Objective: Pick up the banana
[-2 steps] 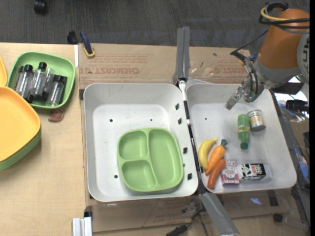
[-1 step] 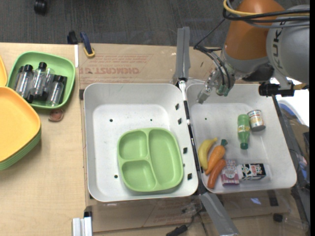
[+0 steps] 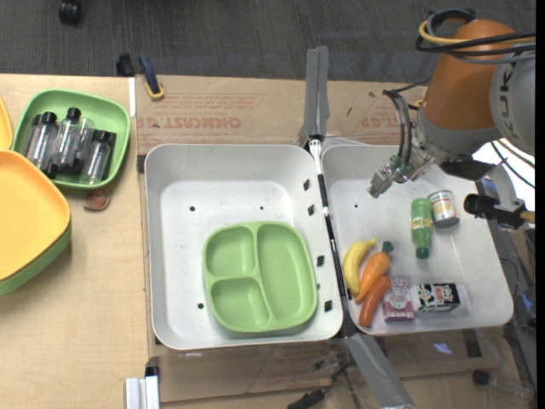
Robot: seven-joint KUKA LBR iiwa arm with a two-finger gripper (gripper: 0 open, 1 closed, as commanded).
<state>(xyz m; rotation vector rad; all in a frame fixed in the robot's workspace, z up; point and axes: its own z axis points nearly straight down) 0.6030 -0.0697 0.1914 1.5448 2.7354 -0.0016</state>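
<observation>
Grey carpet lies behind a cardboard-covered bench [image 3: 221, 113] that carries two shallow white bins side by side. The left bin [image 3: 170, 177] holds a green divided plate [image 3: 258, 275]. The right bin [image 3: 358, 164] holds the banana [image 3: 355, 262] near its left wall, touching a carrot [image 3: 373, 277] on its right side, with a green bottle [image 3: 421, 225], a small can [image 3: 442, 209] and two small packets [image 3: 421, 300] further right. The pincer [image 3: 385, 177] hangs over the upper middle of the right bin with nothing between its fingers; whether they are spread or closed I cannot tell. By my judgement the task is barely begun: the banana lies untouched, well apart from the pincer, at about seven o'clock from it. Reaching, descending, grasping and lifting all remain.
</observation>
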